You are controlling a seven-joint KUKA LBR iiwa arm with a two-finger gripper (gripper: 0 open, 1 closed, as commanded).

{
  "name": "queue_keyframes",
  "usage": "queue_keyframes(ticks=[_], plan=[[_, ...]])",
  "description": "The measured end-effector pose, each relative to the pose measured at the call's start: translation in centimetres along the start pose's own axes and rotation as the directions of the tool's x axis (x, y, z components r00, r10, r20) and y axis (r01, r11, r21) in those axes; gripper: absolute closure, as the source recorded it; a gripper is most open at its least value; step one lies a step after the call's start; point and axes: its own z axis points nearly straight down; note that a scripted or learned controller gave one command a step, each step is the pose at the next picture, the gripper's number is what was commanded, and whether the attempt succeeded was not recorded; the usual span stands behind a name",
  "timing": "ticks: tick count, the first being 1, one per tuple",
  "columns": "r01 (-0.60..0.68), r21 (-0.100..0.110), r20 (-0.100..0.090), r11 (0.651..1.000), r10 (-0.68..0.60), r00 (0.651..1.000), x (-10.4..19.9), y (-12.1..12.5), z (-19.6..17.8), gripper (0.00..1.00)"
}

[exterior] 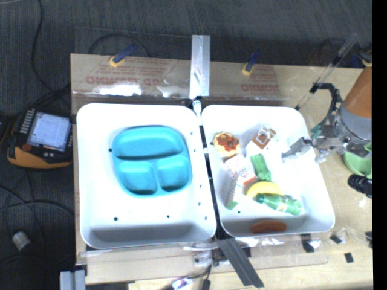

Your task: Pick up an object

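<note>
In the left bin (91, 162) a blue divided tray (151, 160) is seen, lying alone near the middle. The right bin (314, 180) holds the candidate objects, gathered close together: a round red and yellow piece (226, 141), a small orange and white box (263, 138), a white packet (238, 168), a green block (261, 165), a yellow banana-like piece (263, 188), a green bottle (282, 204) lying on its side, and a flat brown piece (268, 226) by the front wall. The gripper (299, 148) is found at the right rim of this bin, apart from all objects; nothing is held, and how far it is open cannot be told. The approach step is judged to be in hand: one object must be chosen, and the gripper must be brought leftward above it and then lowered.
</note>
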Motion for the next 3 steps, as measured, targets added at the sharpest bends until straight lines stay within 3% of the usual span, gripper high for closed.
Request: queue_keyframes(ticks=[1,2,3], plan=[[0.113,-0.001,0.005,0.994,-0.113,0.994,-0.9,0.8,-17.4,0.00],[-0.080,0.001,0.005,0.997,0.080,0.997,4.4,8.5,-4.4,0.00],[-0.442,0.001,0.002,0.897,0.442,0.897,2.9,5.2,4.5,0.00]])
